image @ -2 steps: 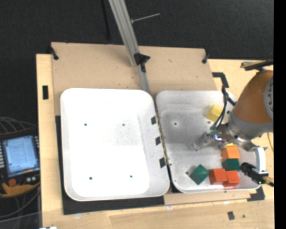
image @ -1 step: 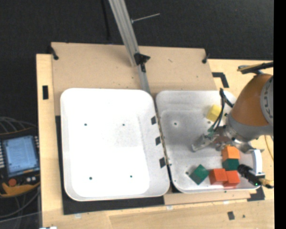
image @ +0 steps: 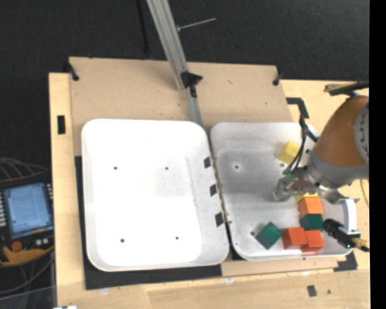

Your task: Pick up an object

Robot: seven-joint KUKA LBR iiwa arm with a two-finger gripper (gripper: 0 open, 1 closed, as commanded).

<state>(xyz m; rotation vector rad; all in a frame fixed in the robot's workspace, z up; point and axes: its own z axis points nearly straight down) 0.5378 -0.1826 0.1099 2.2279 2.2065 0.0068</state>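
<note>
The blocks lie in the right bin [image: 244, 140], gathered toward its right and near side. A yellow block [image: 288, 152] sits farthest back, close to the right wall. Nearer, an orange block [image: 310, 205] lies just above a dark green block [image: 312, 221], the two touching or nearly so. Along the near wall a red block [image: 294, 237] and a second orange-red block [image: 314, 239] sit side by side, and a green block [image: 267, 235] rests tilted just to their left, apart from the others.

The gripper [image: 291, 188] is down inside the right bin, between the yellow block and the orange block, just left of the orange one. Whether it is wide or narrow cannot be told from this view, and no block is seen held in it. The arm [image: 341, 140], with its orange band, reaches in from the right over the bin's wall.

The left bin [image: 90, 172] stands beside it, their walls meeting in the middle of the bench [image: 148, 82]. A handheld screen [image: 22, 208] lies off the bench at the far left.
</note>
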